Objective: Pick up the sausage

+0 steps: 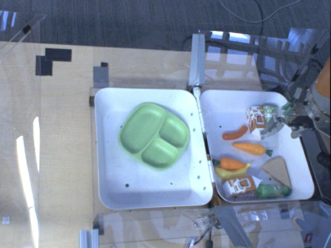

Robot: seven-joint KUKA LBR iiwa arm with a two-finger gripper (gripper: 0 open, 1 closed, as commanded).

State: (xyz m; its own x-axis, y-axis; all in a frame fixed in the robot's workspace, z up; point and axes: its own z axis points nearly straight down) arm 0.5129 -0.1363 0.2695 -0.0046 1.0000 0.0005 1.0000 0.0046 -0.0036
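Small reddish-orange curved sausage (235, 133) lies on floor of right shallow white bin (295, 154), left-centre, just left of crumpled white-and-red packet (260, 118), above orange carrot (250, 148). Two-finger gripper (282, 125) sits at bin's right side, near packet, apart from sausage; fingers spread, nothing seen between them. Left white bin (111, 190) holds green three-compartment plastic plate (154, 135).
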